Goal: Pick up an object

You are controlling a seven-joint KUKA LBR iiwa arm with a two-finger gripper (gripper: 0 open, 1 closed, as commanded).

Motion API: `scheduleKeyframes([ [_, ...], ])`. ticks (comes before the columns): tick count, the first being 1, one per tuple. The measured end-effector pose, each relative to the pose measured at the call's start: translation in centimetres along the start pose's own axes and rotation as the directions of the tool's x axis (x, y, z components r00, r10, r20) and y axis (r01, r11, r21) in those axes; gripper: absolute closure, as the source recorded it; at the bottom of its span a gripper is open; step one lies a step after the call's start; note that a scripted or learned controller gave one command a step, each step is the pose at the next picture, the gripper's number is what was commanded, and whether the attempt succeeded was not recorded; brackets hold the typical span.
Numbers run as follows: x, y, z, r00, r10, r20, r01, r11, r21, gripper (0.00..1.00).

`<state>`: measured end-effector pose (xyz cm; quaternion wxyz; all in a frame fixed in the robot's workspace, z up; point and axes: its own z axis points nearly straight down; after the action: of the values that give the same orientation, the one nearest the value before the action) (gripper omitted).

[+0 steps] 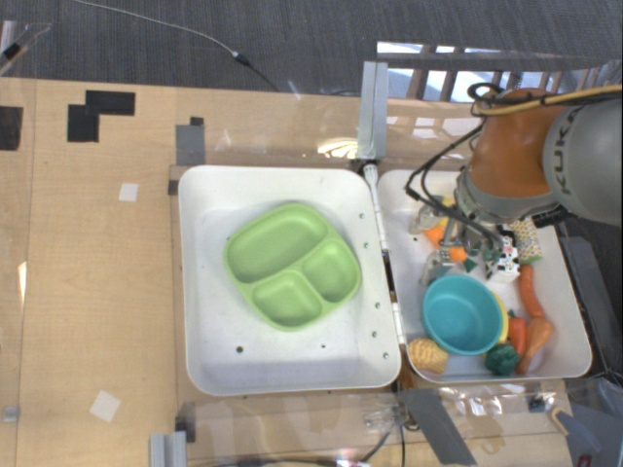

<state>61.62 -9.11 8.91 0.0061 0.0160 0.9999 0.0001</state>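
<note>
Camera view, sweeping left to right: green divided plate [293,264] alone in the left bin [209,358], then the gripper [474,251] low over right-bin [574,358] clutter behind the teal bowl [462,313], jaws' state impossible to tell; best single out one isolated piece.

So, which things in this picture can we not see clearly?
- Gripper, camera view: the arm's wrist covers it, so its state is unclear.
- Small items under the arm, right bin: hidden and blurred.
- Orange pieces beside the blue bowl: too small to name.
</note>
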Motion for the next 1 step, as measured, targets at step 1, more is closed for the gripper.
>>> scheduleKeyframes([
  [1,2.82,-1.89,-0.09,0.999,0.044,0.002,-0.044,0.999,0.0,0.0],
])
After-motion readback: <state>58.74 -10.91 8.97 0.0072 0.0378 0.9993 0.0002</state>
